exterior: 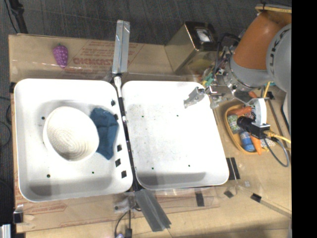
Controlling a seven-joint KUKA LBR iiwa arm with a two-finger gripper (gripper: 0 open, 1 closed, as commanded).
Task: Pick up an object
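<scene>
A round white woven object lies in the left bin. A crumpled blue cloth rests against its right side. The gripper hovers over the far right corner of the right bin, well away from both objects. Nothing shows between its fingers. The arm's orange band is at the upper right.
A purple grape-like toy lies on the cardboard behind the left bin. A metal box stands behind the right bin. A yellow tray of small items and cables sit to the right. A grey bar rises between the bins.
</scene>
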